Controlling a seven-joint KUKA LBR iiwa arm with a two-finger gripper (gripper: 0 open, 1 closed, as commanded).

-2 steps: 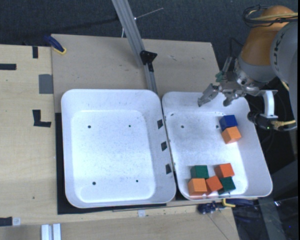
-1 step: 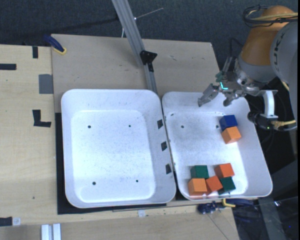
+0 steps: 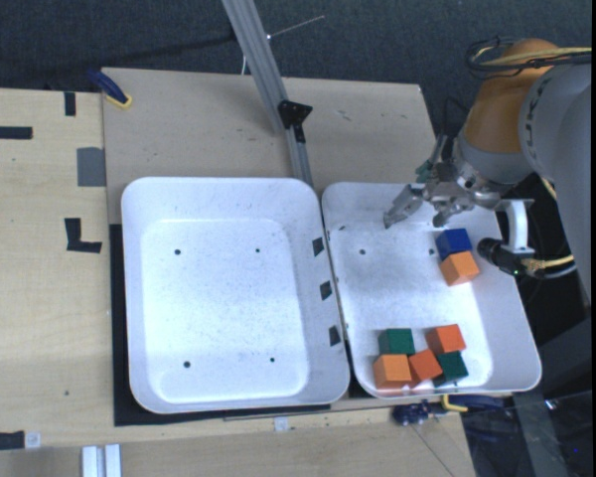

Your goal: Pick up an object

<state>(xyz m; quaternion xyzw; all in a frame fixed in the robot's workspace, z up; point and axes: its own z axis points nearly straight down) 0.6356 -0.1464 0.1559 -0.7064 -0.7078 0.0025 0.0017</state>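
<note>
The gripper (image 3: 417,205) hangs over the far end of the right bin (image 3: 377,296), its two fingers spread apart with nothing between them, one fingertip (image 3: 389,217) reaching out toward the bin's bare floor. The nearest candidates lie just beside it toward the arm: a blue block (image 3: 453,240) and an orange block (image 3: 460,267), touching each other and sitting close to the bin's right wall. Because the two touch, a descent aimed at either one risks a finger landing on top of its neighbour rather than slipping down a side, which I judge would push the pair along the floor or wedge them against the wall instead of closing on one. As it hangs now, the claw is off to the side of both blocks, so a straight drop from here would likely close on empty plastic. Further out, at the near end of the same bin, a cluster of blocks (image 3: 419,355), green and orange, is packed tightly together, leaving little room for fingers between them; a grasp there could jam or lift nothing. The left bin (image 3: 219,286) lies beside it, well apart from the claw, offering no target.
</note>
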